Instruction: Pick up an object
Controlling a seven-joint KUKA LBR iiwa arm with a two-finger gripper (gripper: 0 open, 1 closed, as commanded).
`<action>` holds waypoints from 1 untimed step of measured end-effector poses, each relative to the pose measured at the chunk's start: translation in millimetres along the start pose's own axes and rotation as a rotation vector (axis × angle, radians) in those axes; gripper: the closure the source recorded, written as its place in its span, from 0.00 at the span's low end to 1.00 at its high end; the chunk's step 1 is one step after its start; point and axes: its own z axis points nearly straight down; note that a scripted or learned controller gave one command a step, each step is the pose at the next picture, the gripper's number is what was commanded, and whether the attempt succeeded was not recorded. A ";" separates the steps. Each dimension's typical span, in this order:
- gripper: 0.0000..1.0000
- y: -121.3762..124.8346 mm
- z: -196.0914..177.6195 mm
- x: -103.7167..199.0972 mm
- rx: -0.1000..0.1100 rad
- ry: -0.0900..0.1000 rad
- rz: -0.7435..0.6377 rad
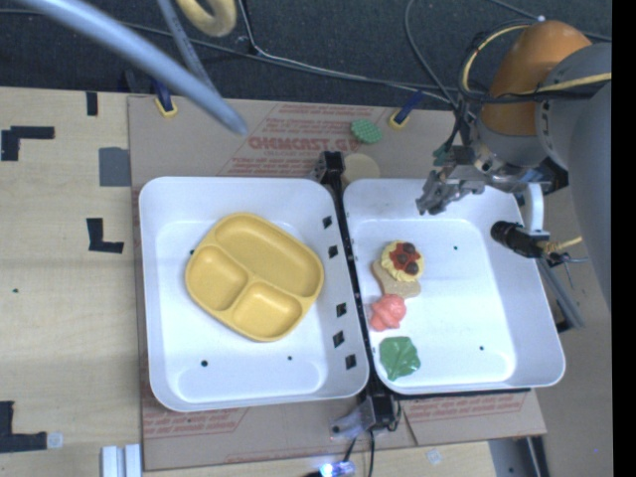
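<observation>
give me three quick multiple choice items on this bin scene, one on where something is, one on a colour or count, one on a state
1. Where is the yellow divided plate?
A. left bin
B. right bin
C. on the bench

2. How many small items lie in the right bin?
A. one
B. three
C. five

3. What is the gripper doing?
A. hanging above the right bin's far edge
B. pressing on the plate
C. gripping the green item

Answers:
1 A, the yellow divided plate sits in the left bin.
2 B, tart, pink item, green item in the right bin.
3 A, the gripper is apart from all three.
</observation>
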 end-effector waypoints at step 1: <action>1.00 1.0 -52.2 0.8 0.000 0.000 -0.001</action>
